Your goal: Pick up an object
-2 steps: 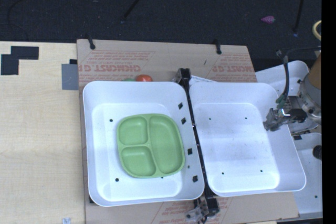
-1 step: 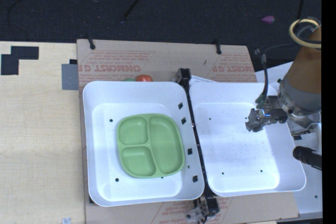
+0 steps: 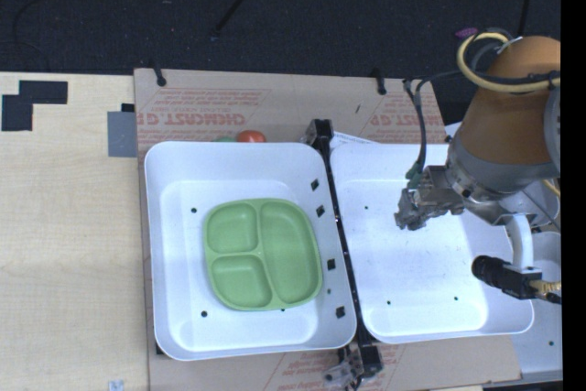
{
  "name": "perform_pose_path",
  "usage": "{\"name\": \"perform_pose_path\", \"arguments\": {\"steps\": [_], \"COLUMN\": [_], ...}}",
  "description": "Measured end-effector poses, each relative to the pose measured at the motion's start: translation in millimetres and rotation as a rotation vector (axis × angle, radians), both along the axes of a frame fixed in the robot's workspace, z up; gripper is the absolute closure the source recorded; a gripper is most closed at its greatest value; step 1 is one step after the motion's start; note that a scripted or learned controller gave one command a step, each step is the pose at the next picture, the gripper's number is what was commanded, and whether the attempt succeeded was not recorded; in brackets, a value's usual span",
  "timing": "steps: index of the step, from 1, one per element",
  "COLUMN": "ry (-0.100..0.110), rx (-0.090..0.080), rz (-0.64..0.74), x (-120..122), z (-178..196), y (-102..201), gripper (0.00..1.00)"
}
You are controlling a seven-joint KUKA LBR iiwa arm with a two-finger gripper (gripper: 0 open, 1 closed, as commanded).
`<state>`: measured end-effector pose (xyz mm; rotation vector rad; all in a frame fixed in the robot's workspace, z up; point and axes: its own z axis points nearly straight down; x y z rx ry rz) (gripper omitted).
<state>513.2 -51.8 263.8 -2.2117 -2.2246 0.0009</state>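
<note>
Overhead cam: grey KUKA arm w/ orange band (image 3: 513, 96) reaches in from the right. Its two-finger gripper (image 3: 414, 213) hangs over the right shallow white bin (image 3: 430, 316), upper-middle of the floor. Can't tell how wide the gripper is set; too small and dark from this angle. Nothing visible in its hold.

Pickable thing: green three-compartment plastic plate (image 3: 263, 254), lying flat mid-floor of the left shallow white bin (image 3: 174, 197), well apart from the gripper. So arm's over the wrong bin for it, imo; the grasp isn't started.

Small red-orange round object (image 3: 250, 137) sits just behind the left bin's back rim, on the brown cardboard sheet (image 3: 275, 110), outside both bins. Prob out of play.

Bins are butted side by side, black clips along the shared edge, likely to stop them sliding.

Writing: red print on the cardboard, upside down from here, not readable w/ confidence.
</note>
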Motion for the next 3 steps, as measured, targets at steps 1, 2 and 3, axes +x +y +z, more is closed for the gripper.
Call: {"name": "perform_pose_path", "arguments": {"steps": [1, 2, 3], "ry": [0.0, 0.002, 0.003], "rx": [-0.001, -0.002, -0.003], "rz": [-0.002, -0.003, -0.003], "x": [2.8, -1.2, -6.5], "z": [-1.0, -21.8, -34.9], "y": [45.9, 94.0, 138.7], "gripper": [1.0, 1.0, 1.0]}}
